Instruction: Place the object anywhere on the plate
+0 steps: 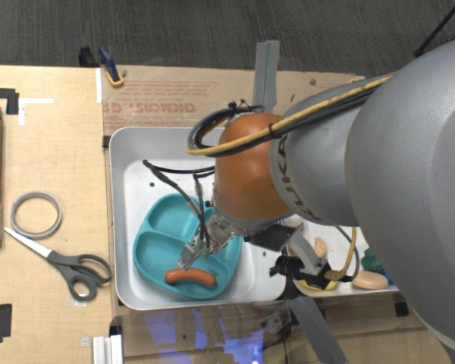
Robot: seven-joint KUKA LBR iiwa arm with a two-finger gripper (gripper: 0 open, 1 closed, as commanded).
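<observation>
A teal divided plate lies in the left white bin. An orange-red sausage rests in the plate's near compartment. My gripper hangs just above the sausage, at the plate's right side, its fingers pointing down and left. The sausage lies below the fingertips and looks apart from them. The big grey arm with its orange band covers the bin's right half.
Scissors and a tape roll lie on the wooden bench left of the bin. In the right bin, small items show past the arm, among them a beige piece and a yellow-black one. Black cables cross the left bin.
</observation>
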